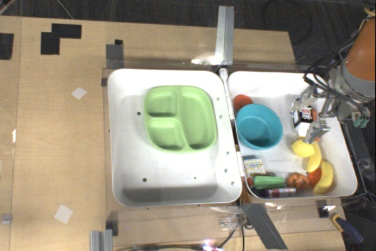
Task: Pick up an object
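My gripper [309, 122] hangs over the right side of the right bin [276, 82], open, with nothing between its fingers. Just below it lies a yellow lemon-like fruit [302, 148]. A yellow banana [325, 176] and a reddish round fruit [298, 180] sit nearer the bin's front corner. A blue bowl [258, 125] stands to the gripper's left, with a red object [242, 101] partly hidden behind it. A small patterned box [254, 164] and some markers [273, 182] lie along the front left of this bin.
The left bin [117, 144] holds a green divided plate [179, 117]. A metal divider post [225, 32] stands between the bins at the back. Cables trail at the far right beside the arm [358, 67].
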### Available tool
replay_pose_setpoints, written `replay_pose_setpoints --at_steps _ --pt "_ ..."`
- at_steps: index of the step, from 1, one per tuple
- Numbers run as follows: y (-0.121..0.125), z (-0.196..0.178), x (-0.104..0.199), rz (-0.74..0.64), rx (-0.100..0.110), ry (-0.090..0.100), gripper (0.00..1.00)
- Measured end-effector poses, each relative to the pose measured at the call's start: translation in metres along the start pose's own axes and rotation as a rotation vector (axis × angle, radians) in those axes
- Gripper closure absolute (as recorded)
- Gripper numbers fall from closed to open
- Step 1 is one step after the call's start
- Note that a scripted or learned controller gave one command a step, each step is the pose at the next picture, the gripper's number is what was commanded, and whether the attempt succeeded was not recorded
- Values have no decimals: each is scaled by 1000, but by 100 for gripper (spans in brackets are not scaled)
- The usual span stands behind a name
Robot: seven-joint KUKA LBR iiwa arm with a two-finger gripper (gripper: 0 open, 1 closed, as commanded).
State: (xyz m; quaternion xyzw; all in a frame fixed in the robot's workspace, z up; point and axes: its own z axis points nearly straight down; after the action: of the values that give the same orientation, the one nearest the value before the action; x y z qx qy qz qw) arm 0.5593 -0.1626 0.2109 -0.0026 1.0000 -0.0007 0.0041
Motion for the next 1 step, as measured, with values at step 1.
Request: replay_pose_setpoints --at_steps 1 --pt "-5 114 21 -94 1 -2 0"
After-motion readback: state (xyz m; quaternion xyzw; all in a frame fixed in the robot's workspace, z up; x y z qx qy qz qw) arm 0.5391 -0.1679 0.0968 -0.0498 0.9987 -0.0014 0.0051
